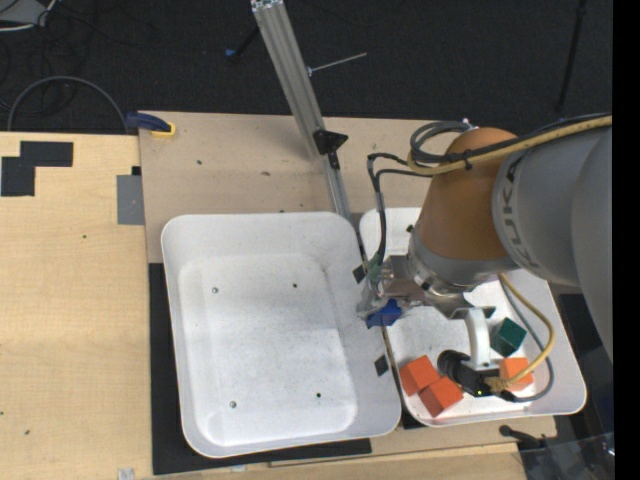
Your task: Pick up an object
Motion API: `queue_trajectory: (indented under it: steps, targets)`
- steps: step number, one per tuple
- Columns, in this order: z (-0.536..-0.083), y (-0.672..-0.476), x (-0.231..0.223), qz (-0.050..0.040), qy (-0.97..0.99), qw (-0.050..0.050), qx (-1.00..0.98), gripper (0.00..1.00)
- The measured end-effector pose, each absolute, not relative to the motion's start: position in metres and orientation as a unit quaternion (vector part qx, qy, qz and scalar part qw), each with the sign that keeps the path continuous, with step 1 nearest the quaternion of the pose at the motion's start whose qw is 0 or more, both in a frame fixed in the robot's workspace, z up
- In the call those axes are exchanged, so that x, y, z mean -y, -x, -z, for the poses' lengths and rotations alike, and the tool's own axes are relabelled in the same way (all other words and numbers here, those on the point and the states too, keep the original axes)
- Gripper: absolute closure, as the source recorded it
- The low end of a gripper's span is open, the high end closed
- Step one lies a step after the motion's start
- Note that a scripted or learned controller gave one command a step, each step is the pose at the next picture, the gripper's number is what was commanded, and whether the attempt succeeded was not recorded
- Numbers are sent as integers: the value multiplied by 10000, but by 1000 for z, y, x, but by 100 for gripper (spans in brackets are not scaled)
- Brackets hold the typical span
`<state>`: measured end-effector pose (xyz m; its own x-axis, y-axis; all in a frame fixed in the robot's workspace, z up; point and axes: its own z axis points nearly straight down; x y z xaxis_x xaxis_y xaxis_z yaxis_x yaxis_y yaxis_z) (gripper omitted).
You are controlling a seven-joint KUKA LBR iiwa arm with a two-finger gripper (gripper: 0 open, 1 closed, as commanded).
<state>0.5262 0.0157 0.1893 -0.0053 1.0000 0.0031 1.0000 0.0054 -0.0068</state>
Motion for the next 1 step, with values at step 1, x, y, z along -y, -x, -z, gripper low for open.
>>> queue_trajectory:
  steps: [1]
  targets:
    - [-199,-527,-11,-25,7077,34,7065,100]
